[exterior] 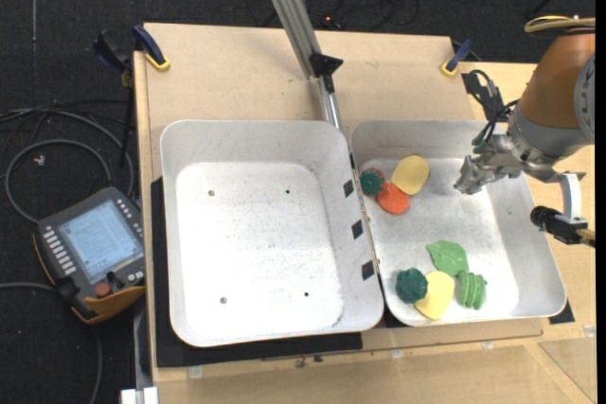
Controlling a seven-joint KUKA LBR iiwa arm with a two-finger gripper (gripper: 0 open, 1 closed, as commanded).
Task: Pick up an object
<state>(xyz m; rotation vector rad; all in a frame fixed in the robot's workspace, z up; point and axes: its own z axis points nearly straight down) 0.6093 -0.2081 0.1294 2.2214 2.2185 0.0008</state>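
- A pale wooden bench [237,76] stands on a dark carpeted floor strewn with black cables; blue-and-yellow clamps sit at its far corners.
- On the floor off the bench's left edge lies a grey handheld control pendant with a screen and an orange base [92,251].
- A slanted grey metal rail [289,0] runs from the far side down to the seam between the bins.
- The left shallow white plastic bin [180,156] covers the left and middle of the bench.
- The right shallow white plastic bin [530,232] adjoins it, holding all the small objects.
- Near that bin's far-left corner sit a small dark green and red piece [370,181], an orange-red rounded piece [394,200] touching it, and a pale yellow rounded piece [411,173] just beyond.
- Near the bin's near edge cluster a dark green bushy piece [411,284], a yellow lumpy piece [436,293] against it, a light green leafy piece [447,254] behind, and a green ridged piece [472,289] to the right.
- The grey two-finger gripper [471,182] hangs over the bin's far-right part, well apart from the near cluster and beside the pale yellow piece; whether its claw is spread or closed cannot be told, and nothing is seen between the fingers.
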